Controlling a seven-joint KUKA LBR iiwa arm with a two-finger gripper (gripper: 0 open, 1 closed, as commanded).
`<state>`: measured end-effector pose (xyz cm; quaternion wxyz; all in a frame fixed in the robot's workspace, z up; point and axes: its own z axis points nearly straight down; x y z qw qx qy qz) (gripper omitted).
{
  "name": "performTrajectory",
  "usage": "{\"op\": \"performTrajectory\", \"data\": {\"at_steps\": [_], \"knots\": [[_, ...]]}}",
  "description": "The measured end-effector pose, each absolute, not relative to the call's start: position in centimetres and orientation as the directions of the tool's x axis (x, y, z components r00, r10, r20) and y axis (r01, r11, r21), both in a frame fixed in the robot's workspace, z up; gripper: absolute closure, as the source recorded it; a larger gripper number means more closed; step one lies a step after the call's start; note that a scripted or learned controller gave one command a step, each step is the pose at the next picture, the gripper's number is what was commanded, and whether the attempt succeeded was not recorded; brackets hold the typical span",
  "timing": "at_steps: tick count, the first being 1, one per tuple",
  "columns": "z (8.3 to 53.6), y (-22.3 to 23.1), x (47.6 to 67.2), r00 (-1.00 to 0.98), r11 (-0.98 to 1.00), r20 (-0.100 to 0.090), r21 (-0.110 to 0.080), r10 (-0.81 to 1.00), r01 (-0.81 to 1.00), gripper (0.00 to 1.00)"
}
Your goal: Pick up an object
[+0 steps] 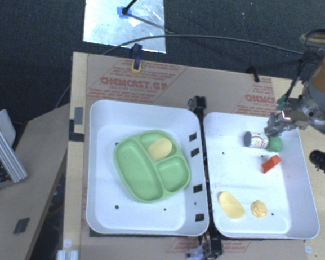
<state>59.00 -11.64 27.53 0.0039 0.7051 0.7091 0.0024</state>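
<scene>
On my far left the counter (48,145) runs out toward an aluminium rail (2,146). The left bin (96,206) carries a green tray (147,176) with three compartments, and a pale yellow lump (160,148) sits in the tray's far right compartment. Under both bins lies a brown board (155,83) printed in red; I read "CHEMCAST GP" on it, repeated at the far right corner, where part of it is covered.

Moving right into the right bin (301,223): near its front edge I see a flat yellow piece (231,205) and just right of it a smaller yellow lump (259,208). Further back lies a small bottle (255,141) on its side, long axis left to right, grey cap pointing left, touching a green ball (275,144) at its right end. An orange block (271,163) sits just nearer, apart from both.

The hand (277,123) hangs at the far right edge of this bin, directly above the green ball, so the bottle lies just left of it and a little nearer. Whether it is spread or pressed together I cannot tell. I judge the ball or bottle the likely target.
</scene>
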Motion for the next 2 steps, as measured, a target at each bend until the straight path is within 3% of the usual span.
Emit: {"op": "performTrajectory", "data": {"at_steps": [2], "knots": [[25.8,-2.5,58.2,-0.009,0.009,0.002,0.001,1.000,1.000,1.00]]}}
